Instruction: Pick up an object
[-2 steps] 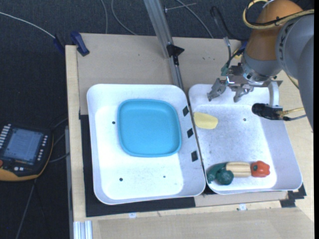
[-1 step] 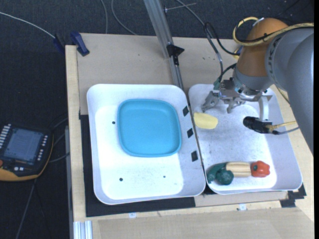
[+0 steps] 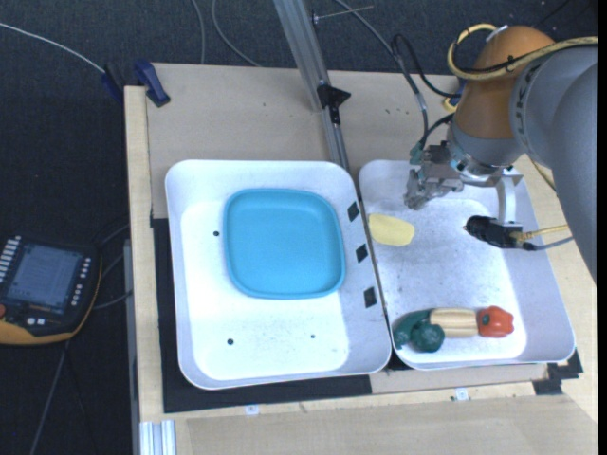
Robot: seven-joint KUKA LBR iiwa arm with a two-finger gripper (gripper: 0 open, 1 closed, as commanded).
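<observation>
So the gripper [image 3: 418, 195] is down over the far-left corner of the right bin [image 3: 446, 273], hanging off the grey arm with the orange band that comes in from the right. Honestly can't tell from this angle whether it's open or closed; it's just a dark metal clump from above. Nothing is visibly caught in it, and I can't say if the tip actually touches the bin floor.

The closest thing to grab is a yellow lump [image 3: 391, 229], lying just to the near-left of the gripper, right up against the bin's left wall. The two look apart, but only barely.

The rest of the pickable stuff sits in a row along the near edge of the same bin: a green piece [image 3: 419, 333] on the left, a tan roll [image 3: 453, 322] touching it in the middle, and a red piece [image 3: 494, 321] at the right end. All of that is well apart from the gripper.

The left bin [image 3: 194, 254] just has a blue plate [image 3: 283, 243] lying flat in it. A metal rail [image 3: 303, 45] slants across the counter [image 3: 237, 112] at the far side and comes down between the two bins, close on the gripper's left.
</observation>
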